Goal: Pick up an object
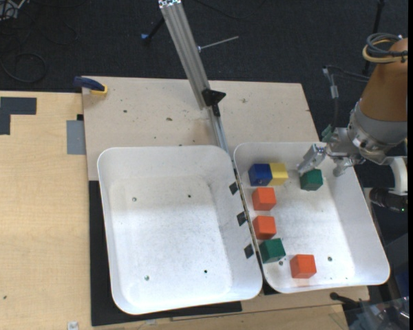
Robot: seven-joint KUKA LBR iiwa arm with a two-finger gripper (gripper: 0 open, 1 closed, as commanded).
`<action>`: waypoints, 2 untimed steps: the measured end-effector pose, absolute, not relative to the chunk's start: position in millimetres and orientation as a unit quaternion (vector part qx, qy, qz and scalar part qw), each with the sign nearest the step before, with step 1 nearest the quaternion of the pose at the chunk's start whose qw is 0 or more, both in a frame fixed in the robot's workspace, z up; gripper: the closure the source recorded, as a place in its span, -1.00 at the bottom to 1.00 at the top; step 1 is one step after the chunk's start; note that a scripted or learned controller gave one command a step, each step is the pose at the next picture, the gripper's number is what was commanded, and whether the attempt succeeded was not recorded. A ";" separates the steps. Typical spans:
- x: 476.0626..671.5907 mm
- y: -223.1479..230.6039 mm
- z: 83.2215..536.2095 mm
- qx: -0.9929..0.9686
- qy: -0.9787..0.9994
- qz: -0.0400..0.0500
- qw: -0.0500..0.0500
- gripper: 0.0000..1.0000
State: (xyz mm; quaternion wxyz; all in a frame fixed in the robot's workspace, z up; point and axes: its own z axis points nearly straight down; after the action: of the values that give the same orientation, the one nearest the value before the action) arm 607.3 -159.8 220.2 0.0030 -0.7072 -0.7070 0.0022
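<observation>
Orange cube [303, 265] lies nearest, at front of right bin [372, 253]; other blocks stay loose along bin's left side, easy to reach from above. Gripper [328, 159] hangs over bin's far end, fingers spread wide, holding nothing; green cube [311, 179] just beside it, likely target. No readable writing or brand anywhere.

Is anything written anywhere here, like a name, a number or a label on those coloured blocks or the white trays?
No readable text: none.
The small coloured cubes, such as the blue cube, show plain faces.
The right shallow white bin shows no print.
The slanted aluminium rail ends in a tiny checkered black-and-white tag, a pattern, no letters.
</observation>
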 end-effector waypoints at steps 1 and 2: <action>609.6 -154.8 175.2 -0.707 -0.707 0.002 0.003 -1.00; 616.2 -148.4 122.4 -0.707 -0.708 0.002 0.004 -1.00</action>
State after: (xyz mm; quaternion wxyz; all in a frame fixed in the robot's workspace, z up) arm 616.2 -148.4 122.4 0.0039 -0.7066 -0.7076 0.0022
